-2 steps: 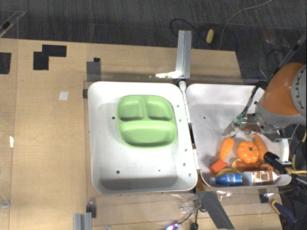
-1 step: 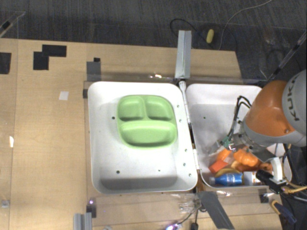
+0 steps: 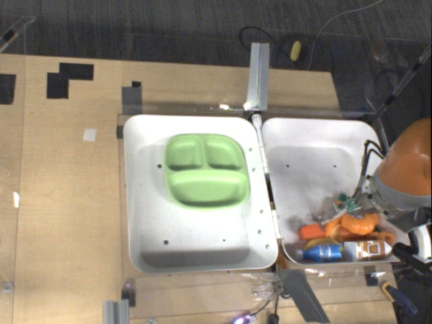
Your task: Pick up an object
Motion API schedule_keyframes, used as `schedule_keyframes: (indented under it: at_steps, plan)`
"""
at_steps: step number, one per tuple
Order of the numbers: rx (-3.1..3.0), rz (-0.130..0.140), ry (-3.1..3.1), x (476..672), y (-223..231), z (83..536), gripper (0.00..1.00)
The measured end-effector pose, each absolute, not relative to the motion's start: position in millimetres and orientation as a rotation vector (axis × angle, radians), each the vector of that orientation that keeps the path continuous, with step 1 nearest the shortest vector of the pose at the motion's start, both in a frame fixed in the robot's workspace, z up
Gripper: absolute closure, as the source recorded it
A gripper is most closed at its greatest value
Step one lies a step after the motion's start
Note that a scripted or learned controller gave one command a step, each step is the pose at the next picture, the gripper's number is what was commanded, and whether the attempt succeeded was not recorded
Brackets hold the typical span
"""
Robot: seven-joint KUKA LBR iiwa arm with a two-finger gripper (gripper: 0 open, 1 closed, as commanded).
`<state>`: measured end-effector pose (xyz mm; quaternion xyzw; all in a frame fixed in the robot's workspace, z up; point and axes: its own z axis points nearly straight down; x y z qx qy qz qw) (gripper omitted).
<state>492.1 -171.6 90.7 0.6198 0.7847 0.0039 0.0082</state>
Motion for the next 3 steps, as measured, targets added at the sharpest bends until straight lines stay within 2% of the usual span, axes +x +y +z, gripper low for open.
schedule_keyframes:
  at_steps: [1,2,3]
  plan:
    - [1.969,0.018,2.447,516.2,-180.1,90.2,0.00]
    - [1.961,0.024,2.438,519.8,-180.7,102.0,1.00]
    - [2.093,0.006,2.337,552.6,-133.3,183.1,1.00]
